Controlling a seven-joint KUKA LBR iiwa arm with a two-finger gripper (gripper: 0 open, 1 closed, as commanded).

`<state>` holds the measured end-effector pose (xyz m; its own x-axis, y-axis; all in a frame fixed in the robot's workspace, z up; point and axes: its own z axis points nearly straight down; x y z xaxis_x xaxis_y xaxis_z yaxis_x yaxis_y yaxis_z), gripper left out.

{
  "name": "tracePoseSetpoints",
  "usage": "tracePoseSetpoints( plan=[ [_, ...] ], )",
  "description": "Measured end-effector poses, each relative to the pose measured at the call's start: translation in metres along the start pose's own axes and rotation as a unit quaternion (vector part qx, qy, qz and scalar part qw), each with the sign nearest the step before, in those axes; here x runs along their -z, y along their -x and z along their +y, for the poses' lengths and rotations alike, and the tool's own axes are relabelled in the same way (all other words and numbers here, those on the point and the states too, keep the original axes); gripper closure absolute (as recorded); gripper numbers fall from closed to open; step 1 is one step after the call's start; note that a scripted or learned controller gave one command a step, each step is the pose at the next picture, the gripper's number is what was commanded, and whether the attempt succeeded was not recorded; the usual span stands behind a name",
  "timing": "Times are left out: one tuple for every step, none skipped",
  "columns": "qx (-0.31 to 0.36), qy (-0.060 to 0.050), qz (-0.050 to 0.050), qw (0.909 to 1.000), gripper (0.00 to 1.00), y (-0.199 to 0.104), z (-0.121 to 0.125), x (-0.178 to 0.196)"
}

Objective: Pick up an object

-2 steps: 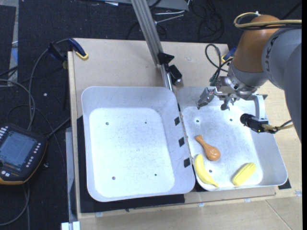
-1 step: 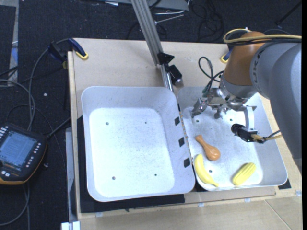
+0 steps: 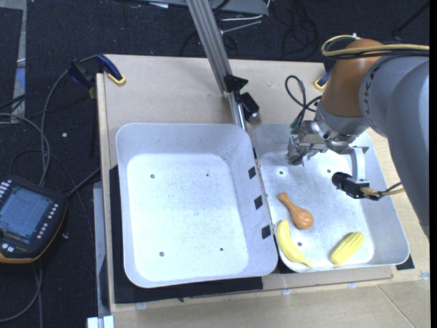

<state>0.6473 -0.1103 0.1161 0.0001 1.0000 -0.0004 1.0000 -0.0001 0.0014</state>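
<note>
Three toy foods lie near the front of the right bin (image 3: 386,214) — banana (image 3: 290,244), corn cob (image 3: 347,247), orange drumstick (image 3: 298,212) — all likely light, rigid, slick plastic; drumstick's thin handle looks easiest to pinch — gripper (image 3: 300,150) hovers at the bin's far-left part.

Even overhead light, soft shadows, slightly grainy.

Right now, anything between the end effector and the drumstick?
No. In the camera view the stretch from the end effector down to the drumstick is bare white bin floor, speckled.
</note>
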Motion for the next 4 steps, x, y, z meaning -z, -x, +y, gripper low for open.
tracePoseSetpoints(
  plan=[
    [0.0, 0.002, 0.0, 1.0, 1.0, 0.003, 0.006, 0.061],
    [0.0, 0.001, 0.0, 1.0, 1.0, 0.003, 0.007, 0.114],
    [0.002, 0.0, 0.001, 1.0, 1.0, -0.052, -0.007, 0.123],
    [0.002, -0.001, 0.001, 1.0, 1.0, -0.105, -0.018, 0.112]
  ],
)
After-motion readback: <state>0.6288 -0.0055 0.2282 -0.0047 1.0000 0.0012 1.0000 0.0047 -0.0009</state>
